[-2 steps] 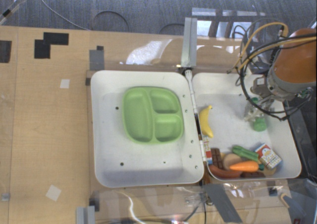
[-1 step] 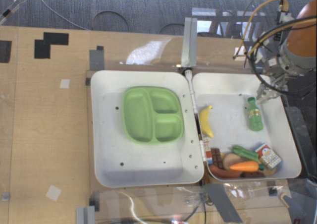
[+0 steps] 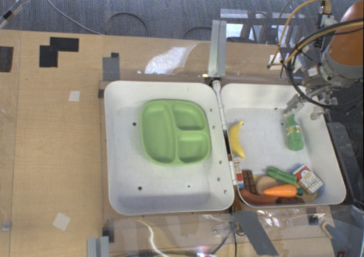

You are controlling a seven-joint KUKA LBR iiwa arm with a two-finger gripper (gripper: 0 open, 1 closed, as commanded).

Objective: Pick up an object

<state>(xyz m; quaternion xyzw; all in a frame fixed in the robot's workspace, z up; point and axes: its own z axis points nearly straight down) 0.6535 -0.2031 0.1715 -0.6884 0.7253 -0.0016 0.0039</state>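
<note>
Carrot [image 3: 279, 191] at front; open gripper [image 3: 303, 107] above green bottle [image 3: 293, 133]

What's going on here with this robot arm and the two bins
A grey robot arm reaches in from the right, its gripper hovering just above a green bottle lying in the right bin. Nothing is visibly held. That bin also holds a banana and a pile of toy food at its near edge. The left bin holds a green divided plate.
</note>
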